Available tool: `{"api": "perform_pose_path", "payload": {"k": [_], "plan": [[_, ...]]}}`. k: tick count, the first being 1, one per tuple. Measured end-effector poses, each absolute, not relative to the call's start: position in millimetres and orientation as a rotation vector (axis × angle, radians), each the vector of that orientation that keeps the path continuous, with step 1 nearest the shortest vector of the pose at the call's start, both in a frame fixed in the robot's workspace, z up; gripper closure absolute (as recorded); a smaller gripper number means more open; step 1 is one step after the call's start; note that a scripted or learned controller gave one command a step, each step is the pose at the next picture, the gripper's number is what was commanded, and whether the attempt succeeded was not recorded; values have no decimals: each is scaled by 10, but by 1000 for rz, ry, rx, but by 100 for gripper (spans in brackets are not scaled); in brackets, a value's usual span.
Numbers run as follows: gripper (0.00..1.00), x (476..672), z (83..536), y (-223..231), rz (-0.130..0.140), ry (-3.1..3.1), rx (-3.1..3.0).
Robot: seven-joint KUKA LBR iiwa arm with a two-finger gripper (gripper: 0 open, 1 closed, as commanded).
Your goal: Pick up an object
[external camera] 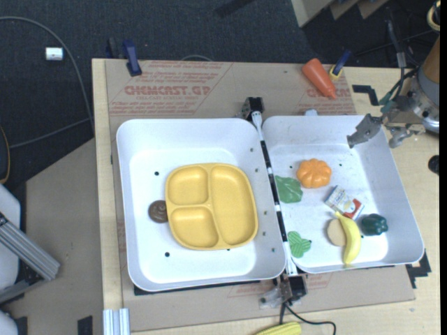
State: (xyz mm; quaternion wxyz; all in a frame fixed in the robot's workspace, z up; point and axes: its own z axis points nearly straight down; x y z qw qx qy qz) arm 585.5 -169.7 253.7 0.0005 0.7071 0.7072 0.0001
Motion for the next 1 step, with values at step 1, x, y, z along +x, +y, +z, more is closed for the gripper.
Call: {"api": "perform_pose_path", "payload": {"k": [1], "plan": [[0,6082,1577,-1139,-1,2224,2222]]}}
